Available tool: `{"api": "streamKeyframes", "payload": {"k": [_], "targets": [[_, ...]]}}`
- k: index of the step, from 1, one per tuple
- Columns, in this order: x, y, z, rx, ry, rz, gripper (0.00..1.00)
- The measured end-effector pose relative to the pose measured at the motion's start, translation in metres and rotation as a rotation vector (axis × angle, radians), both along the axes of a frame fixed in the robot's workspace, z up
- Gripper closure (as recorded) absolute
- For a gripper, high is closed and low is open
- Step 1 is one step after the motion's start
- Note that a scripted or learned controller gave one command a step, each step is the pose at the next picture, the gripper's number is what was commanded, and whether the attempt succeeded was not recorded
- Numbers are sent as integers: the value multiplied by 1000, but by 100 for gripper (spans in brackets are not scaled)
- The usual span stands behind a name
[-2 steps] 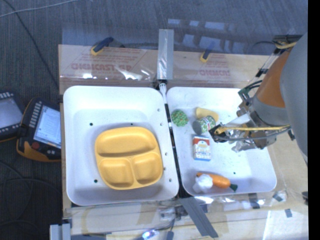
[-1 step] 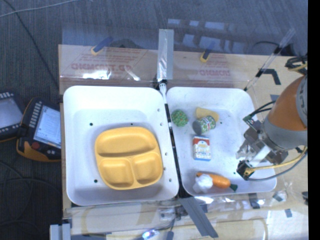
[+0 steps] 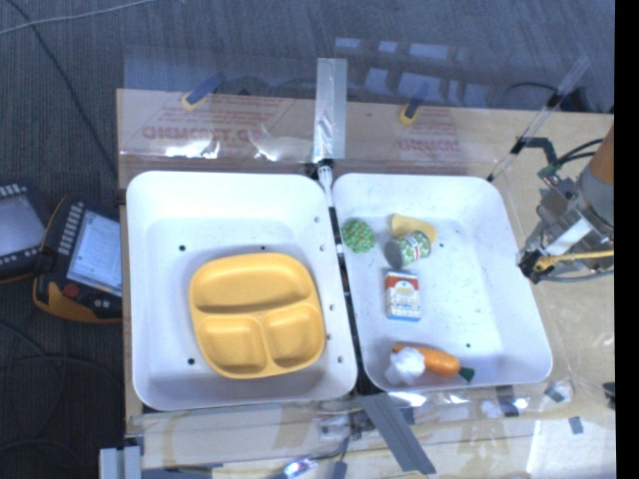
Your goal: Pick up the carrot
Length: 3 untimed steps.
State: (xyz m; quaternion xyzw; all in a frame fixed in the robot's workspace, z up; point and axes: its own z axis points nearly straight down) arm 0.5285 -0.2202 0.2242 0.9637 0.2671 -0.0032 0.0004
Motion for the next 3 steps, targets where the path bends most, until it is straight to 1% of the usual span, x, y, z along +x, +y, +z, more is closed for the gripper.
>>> {"api": "streamKeyframes", "payload": {"k": [1,2,3], "targets": [[-27,56,-118,3,3,-330,100],[4,62,43,-3,-2,-333,100],[-47,82,-93,2,4,-339,100]]}}
